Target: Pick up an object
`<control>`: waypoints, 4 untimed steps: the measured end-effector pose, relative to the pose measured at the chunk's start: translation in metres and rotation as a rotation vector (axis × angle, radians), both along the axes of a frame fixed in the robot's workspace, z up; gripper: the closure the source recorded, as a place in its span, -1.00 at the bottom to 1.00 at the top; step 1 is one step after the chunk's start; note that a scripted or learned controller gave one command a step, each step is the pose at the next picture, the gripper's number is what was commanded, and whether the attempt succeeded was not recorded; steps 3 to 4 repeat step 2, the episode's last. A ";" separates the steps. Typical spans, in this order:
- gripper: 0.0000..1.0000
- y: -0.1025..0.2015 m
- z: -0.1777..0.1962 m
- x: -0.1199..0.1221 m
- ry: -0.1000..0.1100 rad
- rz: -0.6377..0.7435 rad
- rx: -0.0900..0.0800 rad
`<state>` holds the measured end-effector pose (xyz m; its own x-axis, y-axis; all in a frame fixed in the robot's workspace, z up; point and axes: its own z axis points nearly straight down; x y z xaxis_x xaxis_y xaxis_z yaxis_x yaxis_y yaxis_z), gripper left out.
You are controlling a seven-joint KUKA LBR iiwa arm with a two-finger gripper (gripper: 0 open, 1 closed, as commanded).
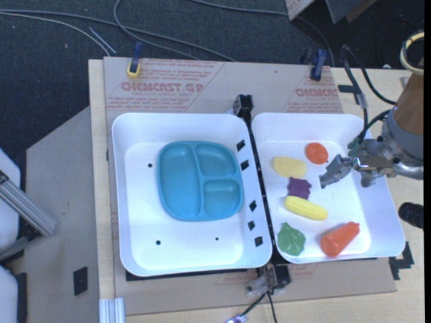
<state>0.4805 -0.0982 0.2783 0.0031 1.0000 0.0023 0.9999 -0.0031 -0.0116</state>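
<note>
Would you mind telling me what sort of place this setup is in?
Probably a robotics lab or test bench: a gripper over a white bin of toy food, a blue divided tray alongside, loose cables on the dark floor.

Bright even light, soft shadows, slight blur

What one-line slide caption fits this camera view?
Gripper hovers over the right bin of toy foods; a blue divided plate sits in the left bin.

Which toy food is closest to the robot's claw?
The round orange-red one, at the top of the right bin; the gripper hangs just beside it.
</note>
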 end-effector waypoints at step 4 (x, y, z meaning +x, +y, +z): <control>-1.00 -0.003 -0.038 -0.001 -0.006 0.002 0.000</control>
